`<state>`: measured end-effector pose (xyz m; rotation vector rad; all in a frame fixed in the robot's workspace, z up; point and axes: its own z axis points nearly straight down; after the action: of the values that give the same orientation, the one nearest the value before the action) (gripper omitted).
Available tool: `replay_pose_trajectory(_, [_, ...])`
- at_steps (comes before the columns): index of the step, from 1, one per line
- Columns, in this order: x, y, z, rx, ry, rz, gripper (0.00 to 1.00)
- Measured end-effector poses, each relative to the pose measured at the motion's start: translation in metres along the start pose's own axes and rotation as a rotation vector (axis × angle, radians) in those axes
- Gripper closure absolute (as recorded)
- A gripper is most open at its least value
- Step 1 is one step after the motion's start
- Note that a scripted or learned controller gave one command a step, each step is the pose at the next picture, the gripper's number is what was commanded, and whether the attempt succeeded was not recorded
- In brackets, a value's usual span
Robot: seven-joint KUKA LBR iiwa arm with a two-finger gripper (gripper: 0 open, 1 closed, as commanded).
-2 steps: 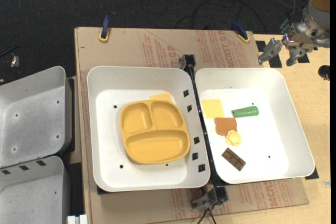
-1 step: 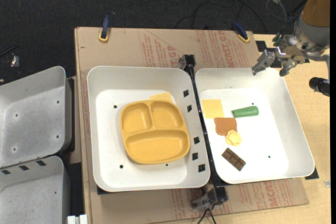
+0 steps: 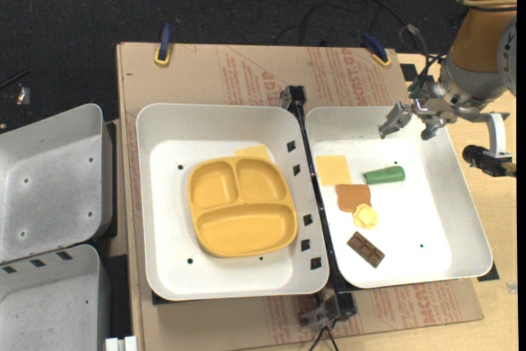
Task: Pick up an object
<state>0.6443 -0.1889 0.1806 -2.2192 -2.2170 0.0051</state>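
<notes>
So the biggest thing here is the cardboard sheet (image 3: 222, 70) covering the bench, clamped at the back edge by two little clips. On it sit two white bins side by side. The left bin (image 3: 156, 201) has a yellow divided plate (image 3: 243, 206) sitting pretty much in the middle, three compartments, with a pale yellow flat piece (image 3: 255, 152) poking out from under its far edge.

The right bin (image 3: 448, 210) is where the small stuff is. The arm (image 3: 485, 37) comes in from the right, hanging over the bin's far right corner, and the claw (image 3: 409, 122) is up near the bin's back wall. Its two fingers are spread apart with nothing between them.

Going down in size: a pale yellow square slice (image 3: 332, 170) lies near the divider between the bins, with a brown slice (image 3: 353, 196) just below it, touching or nearly so. A green cylinder thing (image 3: 384, 174) lies on its side, closest to the claw, below it and a bit left in view, clearly apart from the fingers. Then a dark brown chocolate-bar-looking piece (image 3: 366, 249) further toward the front, and a small yellow lump (image 3: 365, 216) resting at the brown slice's lower edge. All of it sits to the left of and nearer the front than the claw.
</notes>
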Motion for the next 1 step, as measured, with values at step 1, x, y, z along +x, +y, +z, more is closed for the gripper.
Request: replay_pose_trajectory(1, [0.0064, 0.003, 0.0455, -0.002, -0.001, -0.003, 0.0])
